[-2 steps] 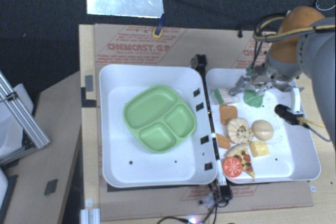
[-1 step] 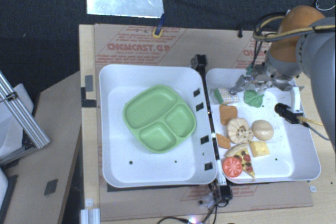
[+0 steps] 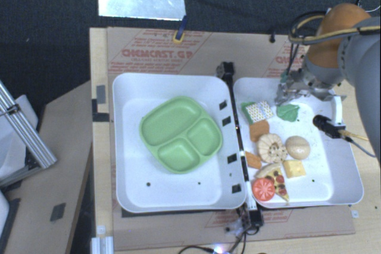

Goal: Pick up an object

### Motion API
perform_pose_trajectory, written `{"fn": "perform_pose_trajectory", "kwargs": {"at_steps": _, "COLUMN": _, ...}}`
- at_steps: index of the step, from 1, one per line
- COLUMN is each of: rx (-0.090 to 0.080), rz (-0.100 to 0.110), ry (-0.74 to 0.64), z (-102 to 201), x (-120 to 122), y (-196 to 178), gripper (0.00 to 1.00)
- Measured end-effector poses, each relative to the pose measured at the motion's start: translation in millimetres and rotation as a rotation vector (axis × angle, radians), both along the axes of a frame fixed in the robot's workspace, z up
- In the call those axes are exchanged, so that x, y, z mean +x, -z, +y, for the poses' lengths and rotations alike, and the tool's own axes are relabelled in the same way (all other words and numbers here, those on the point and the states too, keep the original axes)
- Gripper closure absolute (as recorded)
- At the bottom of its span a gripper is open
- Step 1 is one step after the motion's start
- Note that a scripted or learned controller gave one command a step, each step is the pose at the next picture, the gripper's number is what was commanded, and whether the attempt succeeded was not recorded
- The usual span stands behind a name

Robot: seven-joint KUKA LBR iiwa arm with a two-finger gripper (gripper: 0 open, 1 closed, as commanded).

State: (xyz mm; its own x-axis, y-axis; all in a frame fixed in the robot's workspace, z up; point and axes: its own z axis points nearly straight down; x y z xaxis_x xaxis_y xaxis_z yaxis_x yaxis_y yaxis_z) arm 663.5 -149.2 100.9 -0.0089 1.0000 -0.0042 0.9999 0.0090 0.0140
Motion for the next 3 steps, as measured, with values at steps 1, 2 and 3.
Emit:
{"fn": "perform_pose_trajectory", "kwargs": {"at_steps": 1, "rx": 0.003, "rz": 0.008, "ry": 0.008, "z": -6, "x": -7, "y": -52, "gripper": 1.00}}
{"fn": "perform_pose_trajectory", "kwargs": {"at_steps": 2, "rx": 0.003, "rz": 0.006, "ry": 0.002, "z": 4, "x": -2, "y": -105, "gripper": 1.00}}
{"fn": "perform_pose_trajectory", "kwargs": {"at_steps": 3, "rx": 0.004, "rz": 0.010, "ry": 0.003, "z": 4, "x": -1, "y": -125, "gripper": 1.00}}
